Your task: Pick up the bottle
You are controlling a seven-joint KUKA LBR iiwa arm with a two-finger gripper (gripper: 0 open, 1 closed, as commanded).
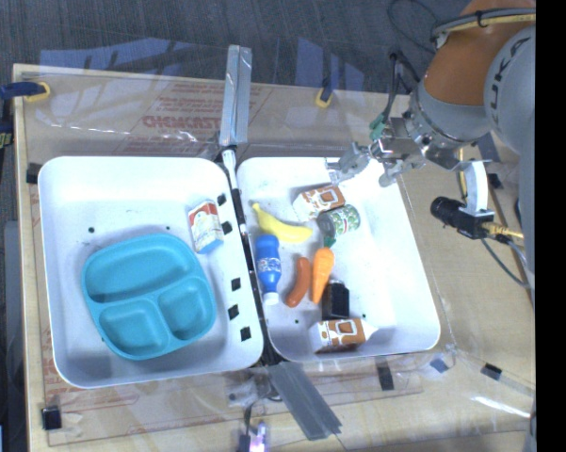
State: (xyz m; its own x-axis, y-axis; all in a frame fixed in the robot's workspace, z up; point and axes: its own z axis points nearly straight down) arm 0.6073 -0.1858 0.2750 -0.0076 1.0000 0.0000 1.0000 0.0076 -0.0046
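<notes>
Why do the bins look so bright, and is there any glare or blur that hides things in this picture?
In the camera view, the white bins are lit evenly from above, so shadows are soft; clear sheeting round the bench catches pale glare; the bottle stays readable, though small labels are too soft to read; the gripper looks slightly blurred.

the arm (480, 64) is cut off by the top and right edges. labels on the small carton (203, 224), the can (340, 220) and the two little boxes (319, 198) (341, 333) are too small to read. the carrot (321, 269) partly covers the dark block (336, 299).
</notes>
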